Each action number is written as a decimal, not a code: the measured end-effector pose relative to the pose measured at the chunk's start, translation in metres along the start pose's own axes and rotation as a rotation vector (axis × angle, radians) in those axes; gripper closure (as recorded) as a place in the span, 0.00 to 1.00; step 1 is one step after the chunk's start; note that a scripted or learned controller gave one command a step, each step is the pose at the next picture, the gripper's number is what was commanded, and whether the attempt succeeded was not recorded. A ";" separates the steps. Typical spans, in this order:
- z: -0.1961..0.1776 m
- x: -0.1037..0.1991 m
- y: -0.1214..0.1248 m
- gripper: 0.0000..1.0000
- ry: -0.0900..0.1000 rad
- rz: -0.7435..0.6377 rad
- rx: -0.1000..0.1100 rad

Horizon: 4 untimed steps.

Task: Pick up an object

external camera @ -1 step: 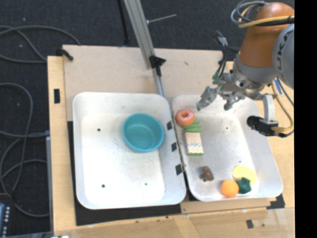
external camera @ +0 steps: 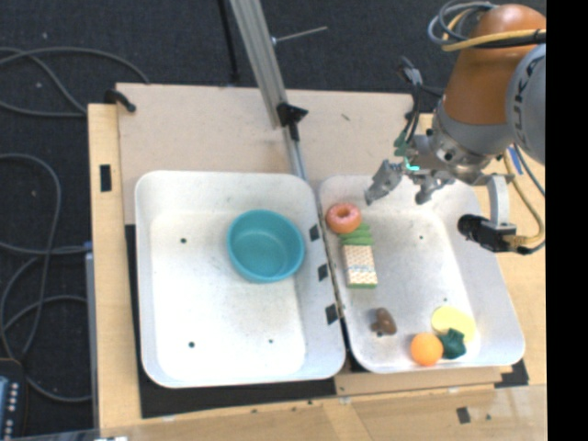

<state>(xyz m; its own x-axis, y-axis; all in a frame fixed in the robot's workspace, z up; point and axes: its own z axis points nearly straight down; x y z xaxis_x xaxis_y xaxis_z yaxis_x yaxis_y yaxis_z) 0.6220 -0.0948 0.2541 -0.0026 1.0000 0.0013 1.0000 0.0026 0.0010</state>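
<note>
My gripper [external camera: 405, 186] hangs over the back of the right bin [external camera: 478, 255], its two fingers spread apart with nothing between them. To its left a pink ring-shaped toy [external camera: 344, 217] lies near the bin's back left corner. Just in front of the ring sits a green and tan block [external camera: 360, 259]. A small brown lump [external camera: 383, 321] rests further forward. In the front right corner an orange ball [external camera: 425, 348], a yellow piece [external camera: 452, 320] and a dark green toy [external camera: 453, 344] huddle together.
The left bin [external camera: 175, 338] holds a teal bowl [external camera: 265, 244] near its middle. A slanted metal pole [external camera: 266, 62] rises from behind the seam between the bins. A black fitting [external camera: 484, 231] on the arm hangs over the right bin's right side.
</note>
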 end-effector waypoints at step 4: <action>0.140 -0.012 -0.009 1.00 -0.001 0.010 -0.003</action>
<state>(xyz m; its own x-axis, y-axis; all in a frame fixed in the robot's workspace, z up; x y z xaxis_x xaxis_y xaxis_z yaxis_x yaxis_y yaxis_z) 0.6129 -0.1062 0.1138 0.0072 1.0000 0.0004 1.0000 -0.0072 0.0036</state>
